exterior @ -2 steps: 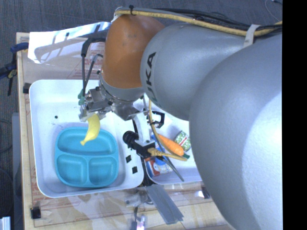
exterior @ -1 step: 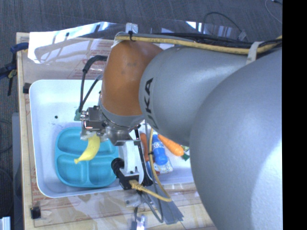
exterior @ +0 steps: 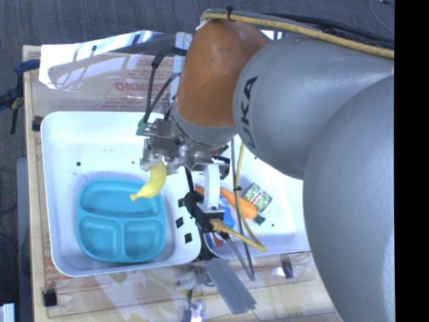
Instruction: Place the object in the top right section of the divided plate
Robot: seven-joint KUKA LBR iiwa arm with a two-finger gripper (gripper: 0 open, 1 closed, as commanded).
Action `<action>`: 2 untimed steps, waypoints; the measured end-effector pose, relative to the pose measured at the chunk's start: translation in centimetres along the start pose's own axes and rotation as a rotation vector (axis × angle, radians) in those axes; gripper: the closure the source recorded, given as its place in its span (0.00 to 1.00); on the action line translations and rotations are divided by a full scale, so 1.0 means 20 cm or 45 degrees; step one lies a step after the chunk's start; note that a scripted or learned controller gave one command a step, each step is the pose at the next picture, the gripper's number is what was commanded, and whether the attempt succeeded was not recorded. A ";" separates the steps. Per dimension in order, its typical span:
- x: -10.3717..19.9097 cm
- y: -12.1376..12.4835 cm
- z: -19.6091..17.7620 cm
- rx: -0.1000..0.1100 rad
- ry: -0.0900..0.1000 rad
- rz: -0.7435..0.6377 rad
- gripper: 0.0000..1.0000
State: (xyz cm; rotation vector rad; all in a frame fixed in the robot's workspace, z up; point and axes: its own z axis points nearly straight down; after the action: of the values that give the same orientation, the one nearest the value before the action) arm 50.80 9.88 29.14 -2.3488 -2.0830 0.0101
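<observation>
The banana [exterior: 151, 185] hangs at a slant, its top end tucked up under the gripper [exterior: 158, 161] and its lower tip dipping down to the left, over the far right part of the blue divided plate [exterior: 100, 230]. The top of the fruit sits between the fingers, so the gripper is closed on the banana and carrying it clear of the plate.

The plate lies in the left white bin [exterior: 57, 153], with one long section across its far side and two smaller ones on the near side. The banana's tip points into the long far section, near its right end, close to the plate's right rim.

The step in hand looks like the lowering and release. To do it well, the arm wants to come down straight and slowly, so the dangling tip touches the floor of the section first and the fruit lays itself down inside the rim. Because the banana hangs crooked, a release from up high could let it tumble over the right rim into the bin.

Out to the right, the second bin [exterior: 285, 210] holds a carrot [exterior: 240, 204] and a small green-and-white packet [exterior: 257, 197], both well apart from the plate. The big grey arm [exterior: 315, 106] covers most of that side.
</observation>
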 end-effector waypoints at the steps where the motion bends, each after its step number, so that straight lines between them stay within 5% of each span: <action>1: -0.02 -0.15 -0.03 0.002 -0.001 0.063 1.00; 2: 0.08 -0.17 0.24 0.005 -0.003 0.229 1.00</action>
State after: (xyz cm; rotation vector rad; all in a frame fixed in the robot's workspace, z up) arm 47.64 11.86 24.32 -2.5254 -1.8634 0.0171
